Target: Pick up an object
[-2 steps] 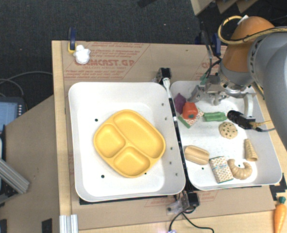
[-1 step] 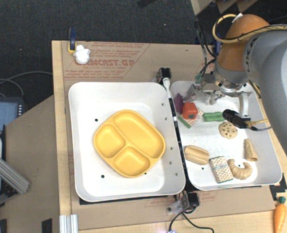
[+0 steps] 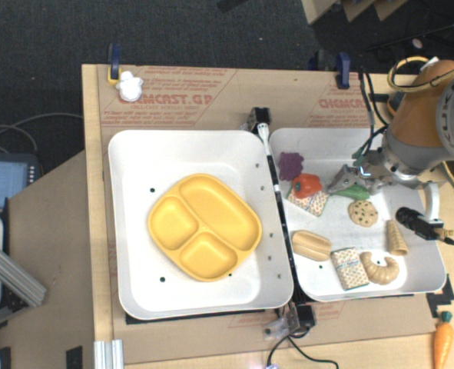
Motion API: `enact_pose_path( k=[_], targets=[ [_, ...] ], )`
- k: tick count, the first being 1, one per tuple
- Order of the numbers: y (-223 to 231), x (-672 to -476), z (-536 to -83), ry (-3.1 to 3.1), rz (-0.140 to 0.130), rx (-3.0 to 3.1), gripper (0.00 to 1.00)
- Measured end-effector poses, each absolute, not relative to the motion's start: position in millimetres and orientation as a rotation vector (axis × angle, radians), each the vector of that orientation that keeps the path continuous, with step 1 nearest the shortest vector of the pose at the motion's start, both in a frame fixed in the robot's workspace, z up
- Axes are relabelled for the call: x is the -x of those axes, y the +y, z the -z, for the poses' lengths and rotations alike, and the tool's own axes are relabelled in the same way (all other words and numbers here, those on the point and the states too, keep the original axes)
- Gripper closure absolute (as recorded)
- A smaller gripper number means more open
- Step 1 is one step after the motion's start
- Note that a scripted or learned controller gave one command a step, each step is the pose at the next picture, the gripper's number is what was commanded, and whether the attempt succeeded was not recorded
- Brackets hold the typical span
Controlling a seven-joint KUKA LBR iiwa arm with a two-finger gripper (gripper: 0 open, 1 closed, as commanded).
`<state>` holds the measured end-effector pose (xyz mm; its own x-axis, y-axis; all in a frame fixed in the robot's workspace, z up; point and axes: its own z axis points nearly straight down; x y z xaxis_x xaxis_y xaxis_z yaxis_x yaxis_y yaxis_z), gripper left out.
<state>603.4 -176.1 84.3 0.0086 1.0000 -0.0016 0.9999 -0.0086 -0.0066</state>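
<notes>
Here you see two white bins side by side on the bench [image 3: 173,98]. The left bin [image 3: 127,206] carries a yellow divided plate [image 3: 203,225] with three compartments, lying flat near its middle. The right bin [image 3: 319,141] carries the candidate objects: a purple piece [image 3: 291,163] at the far left, a red pepper-like toy [image 3: 307,184] just near of it, touching a small patterned packet [image 3: 309,203], and a green piece [image 3: 359,194] to their right. A round cookie [image 3: 362,214] lies near of the green piece. Along the near side you find a tan bread roll [image 3: 311,245], a patterned square packet [image 3: 349,268], a croissant [image 3: 380,267] touching that packet, and a cone [image 3: 396,237] at the right. The arm [image 3: 422,121] enters from the right; its gripper [image 3: 352,177] hangs over the bin's far part, fingers spread, nothing between them, just beside the green piece and the red pepper-like toy.
</notes>
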Motion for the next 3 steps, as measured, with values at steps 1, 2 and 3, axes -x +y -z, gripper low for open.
enact_pose_path(
  k=[1, 2, 3],
  targets=[
    [-170, -608.0, -96, -2.222, 0.002, 2.224, 1.0],
    [-83, -604.1, -191, -2.236, 0.013, 2.216, 1.0],
    [-47, -563.9, -201, -2.222, -0.002, 2.214, 1.0]
  ],
)
